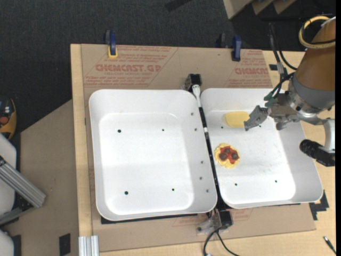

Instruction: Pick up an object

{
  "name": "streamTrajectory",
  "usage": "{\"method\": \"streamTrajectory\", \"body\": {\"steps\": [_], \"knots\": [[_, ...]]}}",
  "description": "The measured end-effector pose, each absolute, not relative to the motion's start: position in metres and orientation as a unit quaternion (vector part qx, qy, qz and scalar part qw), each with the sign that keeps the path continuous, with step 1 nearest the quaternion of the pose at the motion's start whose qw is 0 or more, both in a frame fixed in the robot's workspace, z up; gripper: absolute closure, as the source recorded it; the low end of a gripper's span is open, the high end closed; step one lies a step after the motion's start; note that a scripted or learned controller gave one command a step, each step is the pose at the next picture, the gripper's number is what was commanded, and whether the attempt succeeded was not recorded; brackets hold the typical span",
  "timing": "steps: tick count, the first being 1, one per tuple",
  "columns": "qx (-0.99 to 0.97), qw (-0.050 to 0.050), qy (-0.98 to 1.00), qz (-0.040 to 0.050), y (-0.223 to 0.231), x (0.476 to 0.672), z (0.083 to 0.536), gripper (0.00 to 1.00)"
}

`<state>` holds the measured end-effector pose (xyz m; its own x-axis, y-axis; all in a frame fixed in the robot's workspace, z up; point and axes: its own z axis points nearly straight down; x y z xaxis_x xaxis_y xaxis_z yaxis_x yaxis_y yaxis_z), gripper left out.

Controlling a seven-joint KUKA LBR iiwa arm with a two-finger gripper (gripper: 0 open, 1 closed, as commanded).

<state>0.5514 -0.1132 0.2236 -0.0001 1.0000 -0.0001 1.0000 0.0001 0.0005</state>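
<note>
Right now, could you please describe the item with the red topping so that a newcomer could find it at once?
Look in the right-hand bin, near its left wall. The small yellow item there carries dark red blobs on top, unlike the plain pale yellow piece above it near the gripper.

We saw lots of open floor in the left bin [144, 153]. In the right bin [266, 188], a pale yellow piece [235, 119] and a red-topped piece [227, 156] lay near the middle wall, with room between them.
</note>
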Motion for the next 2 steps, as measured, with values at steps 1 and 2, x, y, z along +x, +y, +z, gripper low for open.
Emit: {"method": "streamTrajectory", "body": {"steps": [1, 2], "knots": [[0.706, 0.01, 0.708, 0.0065, -0.104, 0.562, 0.512, 0.0], [0.706, -0.004, 0.708, -0.0031, -0.069, 0.576, 0.386, 0.0]]}}
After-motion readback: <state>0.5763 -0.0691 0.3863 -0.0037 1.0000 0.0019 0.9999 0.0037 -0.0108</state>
